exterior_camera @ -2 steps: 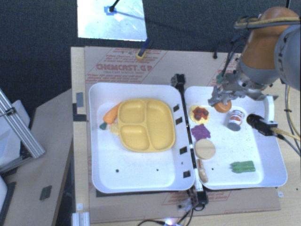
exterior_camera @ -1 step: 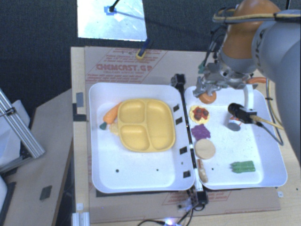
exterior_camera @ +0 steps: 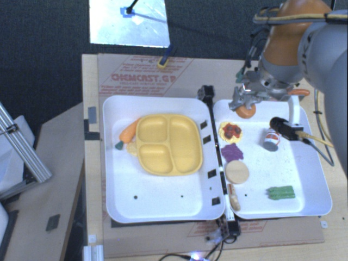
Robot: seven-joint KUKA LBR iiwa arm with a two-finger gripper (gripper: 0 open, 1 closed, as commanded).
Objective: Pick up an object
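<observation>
we've got the fingers (exterior_camera: 246, 103) low over the orange thing (exterior_camera: 246, 112) in the right bin's (exterior_camera: 315, 200) far corner, can't tell if they're open, and they could easily just shove it against the rim.

One fixed camera looks down on me from above, at a slant, far enough back to take in both white bins whole: the left bin (exterior_camera: 111, 162) and the right bin (exterior_camera: 310, 184), side by side on the surface (exterior_camera: 141, 75). Dark floor shows beyond its far edge. My arm (exterior_camera: 321, 42) enters from the frame's right, near the top
</observation>
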